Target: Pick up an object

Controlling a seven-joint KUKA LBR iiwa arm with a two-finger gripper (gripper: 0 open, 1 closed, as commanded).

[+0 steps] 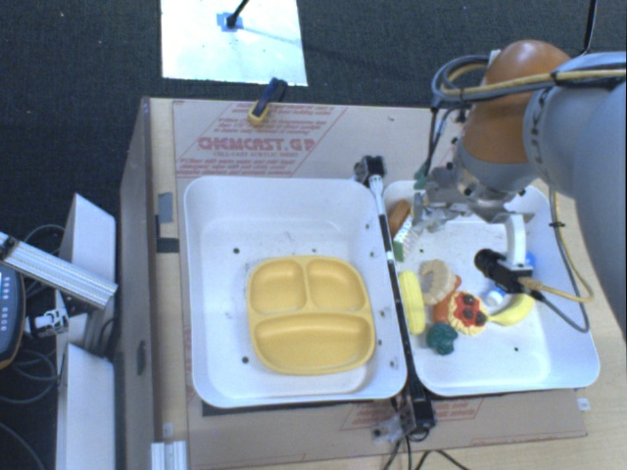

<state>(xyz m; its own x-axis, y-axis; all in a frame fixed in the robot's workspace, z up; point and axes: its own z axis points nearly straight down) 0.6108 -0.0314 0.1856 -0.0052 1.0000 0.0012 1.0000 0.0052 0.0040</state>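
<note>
The yellow divided tray (pixel 311 315) lies alone in the left bin (pixel 220 213); the toy foods (pixel 446 302) cluster in the right bin (pixel 563 351). The gripper (pixel 431 211) hangs over that bin's far-left corner, its grip unreadable, so I judge this the approach; next comes a descent clear of the dividing rims

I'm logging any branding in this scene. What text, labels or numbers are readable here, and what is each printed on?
"CHEMCAST GP": large red letters on the brown board under the bins, above the left bin.
Smaller red print in slanted rows around that word, same board: too small to read.
Faint red print on the board's front strip below the bins: blurred, unreadable.
Yellow tray, toys and arm: no readable text.
</note>
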